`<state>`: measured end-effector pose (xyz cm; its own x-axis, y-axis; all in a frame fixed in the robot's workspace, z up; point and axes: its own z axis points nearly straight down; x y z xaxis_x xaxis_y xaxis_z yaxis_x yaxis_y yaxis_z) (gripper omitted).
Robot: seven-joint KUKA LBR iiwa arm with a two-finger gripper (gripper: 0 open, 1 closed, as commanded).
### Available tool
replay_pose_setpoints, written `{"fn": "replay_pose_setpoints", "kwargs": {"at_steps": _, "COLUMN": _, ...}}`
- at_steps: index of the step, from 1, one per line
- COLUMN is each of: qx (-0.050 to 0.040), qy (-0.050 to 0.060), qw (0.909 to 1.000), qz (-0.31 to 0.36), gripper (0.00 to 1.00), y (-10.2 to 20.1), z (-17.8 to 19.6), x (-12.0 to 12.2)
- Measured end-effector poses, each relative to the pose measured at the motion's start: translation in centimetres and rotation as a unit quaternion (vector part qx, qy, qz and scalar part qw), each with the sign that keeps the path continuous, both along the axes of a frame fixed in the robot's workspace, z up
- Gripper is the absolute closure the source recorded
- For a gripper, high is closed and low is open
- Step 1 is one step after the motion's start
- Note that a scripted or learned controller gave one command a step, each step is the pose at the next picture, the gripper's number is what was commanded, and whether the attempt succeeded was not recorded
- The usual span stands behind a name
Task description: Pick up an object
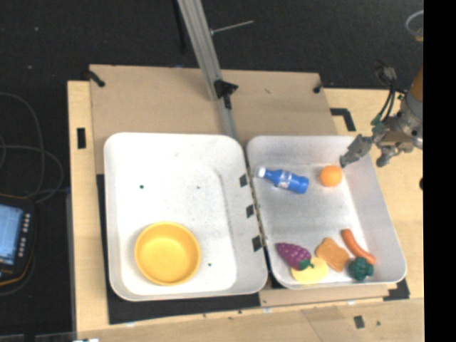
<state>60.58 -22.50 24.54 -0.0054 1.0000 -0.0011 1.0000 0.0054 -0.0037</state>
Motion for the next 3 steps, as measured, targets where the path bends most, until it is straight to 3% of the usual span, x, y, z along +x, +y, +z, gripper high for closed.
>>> {"fn": "replay_pose_setpoints", "kwargs": {"at_steps": 2, "qx": 0.0001, "qy": 0.001, "qw": 1.0, "qz": -0.002, "gripper": 0.0, "y": 0.7, "z": -11.1, "x": -0.1}}
{"fn": "replay_pose_setpoints", "kwargs": {"at_steps": 3, "qx": -0.0009, "qy": -0.004, "qw": 1.0, "qz": -0.002, "gripper": 1.0, "y": 0.6, "z": -9.5, "x": 0.2}}
